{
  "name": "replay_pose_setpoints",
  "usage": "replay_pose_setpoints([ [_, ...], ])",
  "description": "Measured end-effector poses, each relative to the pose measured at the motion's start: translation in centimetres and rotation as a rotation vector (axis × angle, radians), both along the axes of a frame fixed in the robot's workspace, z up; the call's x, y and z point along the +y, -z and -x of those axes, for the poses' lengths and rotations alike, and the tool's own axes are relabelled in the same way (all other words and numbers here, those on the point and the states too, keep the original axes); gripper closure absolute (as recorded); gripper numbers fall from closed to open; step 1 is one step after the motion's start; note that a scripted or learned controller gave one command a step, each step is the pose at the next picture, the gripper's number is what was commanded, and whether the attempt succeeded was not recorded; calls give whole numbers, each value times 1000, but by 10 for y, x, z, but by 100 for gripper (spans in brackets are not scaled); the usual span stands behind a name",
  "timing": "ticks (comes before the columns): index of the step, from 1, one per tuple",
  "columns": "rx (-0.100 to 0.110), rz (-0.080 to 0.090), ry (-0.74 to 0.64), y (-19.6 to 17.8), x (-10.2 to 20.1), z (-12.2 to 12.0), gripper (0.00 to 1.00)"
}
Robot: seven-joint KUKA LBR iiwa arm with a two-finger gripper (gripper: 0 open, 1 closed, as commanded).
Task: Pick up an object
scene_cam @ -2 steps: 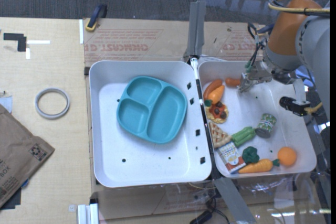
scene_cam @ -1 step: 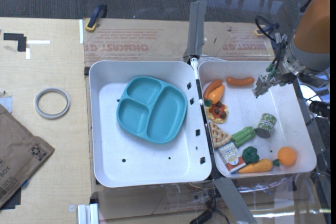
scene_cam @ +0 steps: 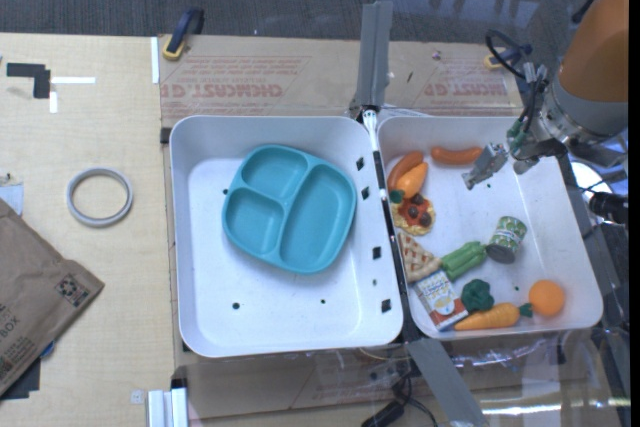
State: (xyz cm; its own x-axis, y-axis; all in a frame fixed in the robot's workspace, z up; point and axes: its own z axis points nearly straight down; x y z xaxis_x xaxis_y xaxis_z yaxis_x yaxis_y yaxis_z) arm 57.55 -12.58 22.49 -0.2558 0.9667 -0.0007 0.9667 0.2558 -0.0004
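I saw the gripper [scene_cam: 488, 165] hanging over the right bin [scene_cam: 580, 245], near an orange sausage-shaped toy [scene_cam: 457, 155]; I could not tell its state. Below lay a small green-labelled can [scene_cam: 507, 239], a glossy plastic carrot [scene_cam: 490, 317] and a round orange [scene_cam: 546, 298]. The left bin [scene_cam: 200, 245] held a smooth teal divided plate [scene_cam: 290, 208]. Cardboard [scene_cam: 250, 75] behind read "CHEMCAST".

Teal plate [scene_cam: 290, 209]; orange carrot [scene_cam: 488, 317].
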Motion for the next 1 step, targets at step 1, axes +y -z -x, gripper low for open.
replay_pose_setpoints([
  [1,1,0,-51,115,-52,25,0],
])
